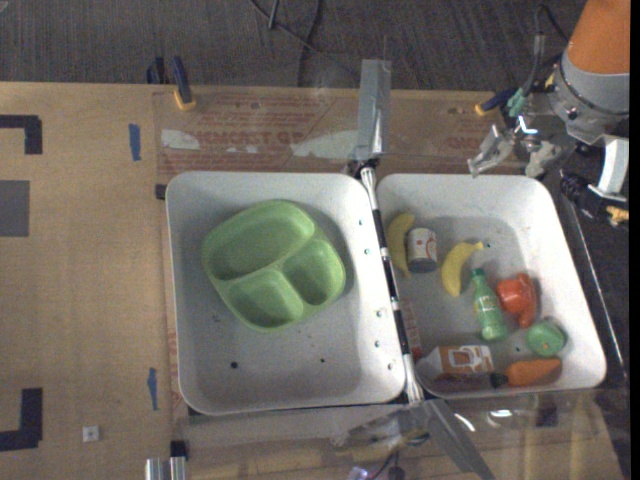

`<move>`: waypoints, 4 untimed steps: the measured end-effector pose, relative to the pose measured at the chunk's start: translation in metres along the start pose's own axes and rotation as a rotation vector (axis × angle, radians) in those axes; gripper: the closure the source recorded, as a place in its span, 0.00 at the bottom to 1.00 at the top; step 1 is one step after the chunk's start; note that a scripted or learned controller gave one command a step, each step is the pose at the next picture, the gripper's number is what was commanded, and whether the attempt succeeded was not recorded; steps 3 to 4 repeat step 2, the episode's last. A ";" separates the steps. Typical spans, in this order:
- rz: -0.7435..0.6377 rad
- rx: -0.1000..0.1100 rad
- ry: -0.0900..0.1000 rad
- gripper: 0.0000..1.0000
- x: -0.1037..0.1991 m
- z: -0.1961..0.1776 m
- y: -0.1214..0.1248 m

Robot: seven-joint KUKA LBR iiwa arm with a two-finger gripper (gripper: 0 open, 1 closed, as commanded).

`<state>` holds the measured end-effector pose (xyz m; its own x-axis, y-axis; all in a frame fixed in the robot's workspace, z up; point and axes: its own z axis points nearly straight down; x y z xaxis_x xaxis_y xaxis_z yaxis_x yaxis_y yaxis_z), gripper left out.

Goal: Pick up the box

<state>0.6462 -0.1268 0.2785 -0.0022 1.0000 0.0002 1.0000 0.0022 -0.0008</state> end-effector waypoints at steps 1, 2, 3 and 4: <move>0.279 0.001 0.001 0.00 -0.002 0.159 -0.038; 0.071 -0.004 -0.002 0.00 -0.057 -0.020 -0.018; 0.071 -0.004 -0.002 0.00 -0.057 -0.020 -0.018; 0.071 -0.004 -0.002 0.00 -0.057 -0.020 -0.018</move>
